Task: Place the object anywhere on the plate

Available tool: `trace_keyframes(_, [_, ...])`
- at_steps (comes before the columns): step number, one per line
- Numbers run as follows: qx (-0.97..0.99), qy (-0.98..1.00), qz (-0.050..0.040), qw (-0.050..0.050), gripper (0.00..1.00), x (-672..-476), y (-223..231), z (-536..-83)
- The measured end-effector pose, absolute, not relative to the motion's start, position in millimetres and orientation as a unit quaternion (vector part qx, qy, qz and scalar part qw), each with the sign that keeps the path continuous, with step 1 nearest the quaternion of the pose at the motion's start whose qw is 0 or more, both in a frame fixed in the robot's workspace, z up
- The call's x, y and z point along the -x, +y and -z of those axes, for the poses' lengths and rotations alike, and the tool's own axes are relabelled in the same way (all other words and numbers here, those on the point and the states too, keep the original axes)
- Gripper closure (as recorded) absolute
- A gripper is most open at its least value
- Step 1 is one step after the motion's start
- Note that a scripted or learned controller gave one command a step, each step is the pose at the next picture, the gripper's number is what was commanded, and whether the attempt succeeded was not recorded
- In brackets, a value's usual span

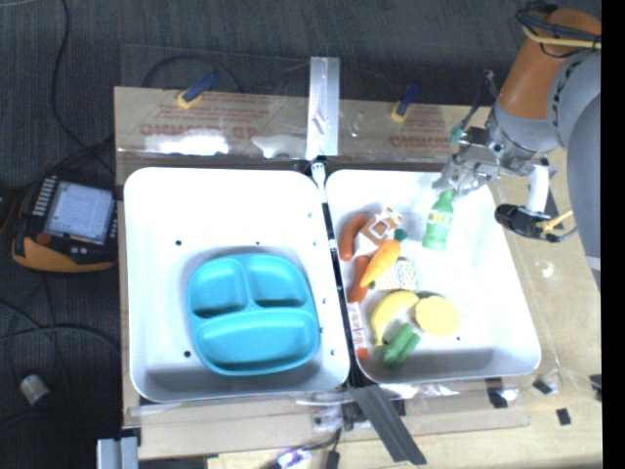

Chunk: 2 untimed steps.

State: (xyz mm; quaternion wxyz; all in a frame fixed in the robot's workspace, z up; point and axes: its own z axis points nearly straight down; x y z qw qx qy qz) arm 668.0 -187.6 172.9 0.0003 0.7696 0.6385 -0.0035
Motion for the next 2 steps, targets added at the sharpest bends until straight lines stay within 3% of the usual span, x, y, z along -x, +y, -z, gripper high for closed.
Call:
trace_keyframes(1, [-0.819, 0.574, 0.0019, -0.002, 1.00, -559.4, -128.4, -134.2])
trace_keyframes(2, [-0.817, 0.577, 0.0016, -0.001, 1.00, -548.9, -68.2, -182.3])
